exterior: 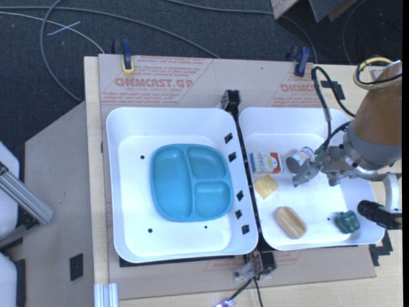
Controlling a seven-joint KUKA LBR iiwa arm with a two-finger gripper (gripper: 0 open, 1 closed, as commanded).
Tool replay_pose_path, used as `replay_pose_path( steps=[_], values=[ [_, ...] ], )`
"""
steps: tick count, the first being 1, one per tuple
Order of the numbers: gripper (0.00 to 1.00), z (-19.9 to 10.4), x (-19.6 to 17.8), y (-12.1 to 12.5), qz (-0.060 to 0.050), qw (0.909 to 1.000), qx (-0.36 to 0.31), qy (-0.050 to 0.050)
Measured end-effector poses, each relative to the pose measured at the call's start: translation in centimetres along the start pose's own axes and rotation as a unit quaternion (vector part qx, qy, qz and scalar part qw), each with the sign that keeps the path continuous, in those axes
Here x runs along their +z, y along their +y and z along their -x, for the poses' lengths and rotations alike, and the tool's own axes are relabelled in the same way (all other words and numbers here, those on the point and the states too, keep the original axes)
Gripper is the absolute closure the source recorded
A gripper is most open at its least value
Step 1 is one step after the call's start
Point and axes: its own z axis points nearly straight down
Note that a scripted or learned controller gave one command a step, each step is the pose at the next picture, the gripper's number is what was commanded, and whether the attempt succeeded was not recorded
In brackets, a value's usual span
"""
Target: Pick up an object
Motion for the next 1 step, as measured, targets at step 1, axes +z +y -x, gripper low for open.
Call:
replay_pose_path(
  steps=[1],
  values=[
    [0.0,-0.03,-0.68,0.32,0.007,1.0,-0.002,-0.001]
  ],
)
